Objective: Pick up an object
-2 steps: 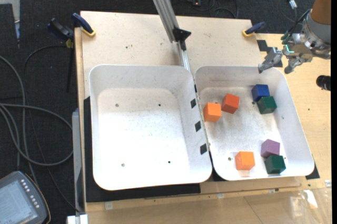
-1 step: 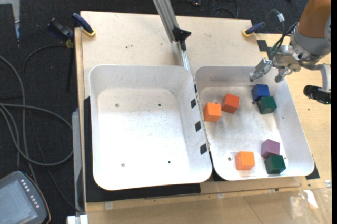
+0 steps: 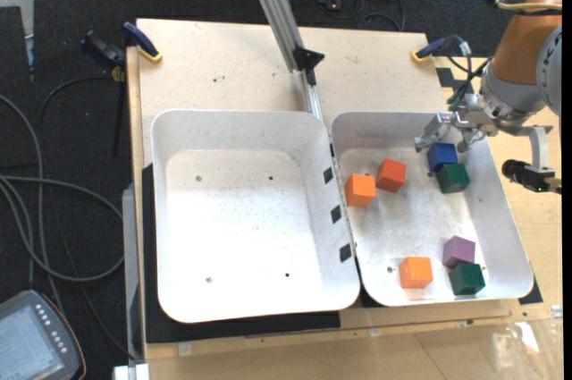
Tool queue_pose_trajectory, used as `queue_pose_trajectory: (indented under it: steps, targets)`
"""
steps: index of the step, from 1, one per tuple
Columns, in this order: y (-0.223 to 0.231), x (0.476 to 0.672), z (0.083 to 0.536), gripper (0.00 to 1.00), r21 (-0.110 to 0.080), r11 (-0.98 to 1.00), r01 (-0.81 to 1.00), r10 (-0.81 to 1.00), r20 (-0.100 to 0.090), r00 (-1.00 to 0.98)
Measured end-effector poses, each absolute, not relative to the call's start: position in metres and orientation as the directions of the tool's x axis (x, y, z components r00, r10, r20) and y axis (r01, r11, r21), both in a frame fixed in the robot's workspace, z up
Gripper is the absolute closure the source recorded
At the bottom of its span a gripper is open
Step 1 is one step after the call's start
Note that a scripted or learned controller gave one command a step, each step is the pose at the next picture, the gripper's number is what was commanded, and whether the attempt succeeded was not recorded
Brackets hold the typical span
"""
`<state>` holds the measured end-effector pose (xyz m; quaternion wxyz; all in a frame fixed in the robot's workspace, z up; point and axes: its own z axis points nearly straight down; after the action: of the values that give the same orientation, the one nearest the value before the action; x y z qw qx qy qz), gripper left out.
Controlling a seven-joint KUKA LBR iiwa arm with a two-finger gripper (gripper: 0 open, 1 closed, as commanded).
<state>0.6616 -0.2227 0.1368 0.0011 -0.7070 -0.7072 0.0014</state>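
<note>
The gripper (image 3: pixel 444 139) hangs over the right bin (image 3: pixel 500 217) toward its 1 o'clock corner, directly above a blue cube (image 3: pixel 441 156); how far it is open cannot be told. A dark green cube (image 3: pixel 453 178) touches the blue one at its 5 o'clock, and two orange cubes (image 3: pixel 361 189) (image 3: pixel 391 175) sit together well apart at 9 o'clock.

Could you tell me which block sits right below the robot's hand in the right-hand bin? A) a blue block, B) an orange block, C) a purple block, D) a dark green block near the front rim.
A: the hand hangs over the far right corner of the right bin, and the blue block lies just beneath it, touching a green block.
</note>
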Motion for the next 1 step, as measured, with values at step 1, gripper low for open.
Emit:
queue_pose_trajectory:
  steps: [1]
  targets:
    - [-0.2221,0.6614,0.0929,0.00,-0.002,0.003,1.000,1.000,-0.001,-0.003]
